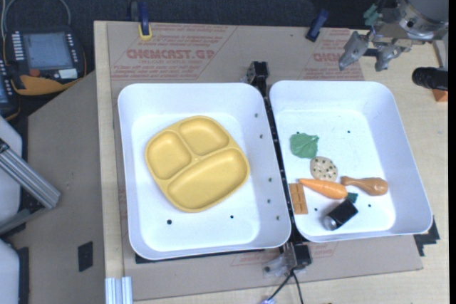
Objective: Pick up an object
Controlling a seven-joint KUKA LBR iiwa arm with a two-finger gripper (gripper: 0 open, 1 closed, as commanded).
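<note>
My gripper (367,56) hangs open above the far right corner of the right bin (399,117), its two grey fingers (350,53) apart with nothing between them. Low in that bin lie a green leaf-shaped piece (304,144), a speckled cookie (323,168), an orange carrot (323,188), a brown drumstick-like piece (365,185), a thin brown stick (298,198) and a black cylinder (340,215). All of them sit well in front of the gripper, toward the near side.
The left bin (135,153) holds a yellow divided plate (197,162). A black clamp (258,72) sits between the bins at the far edge. A control pendant (44,57) lies off the bench at far left.
</note>
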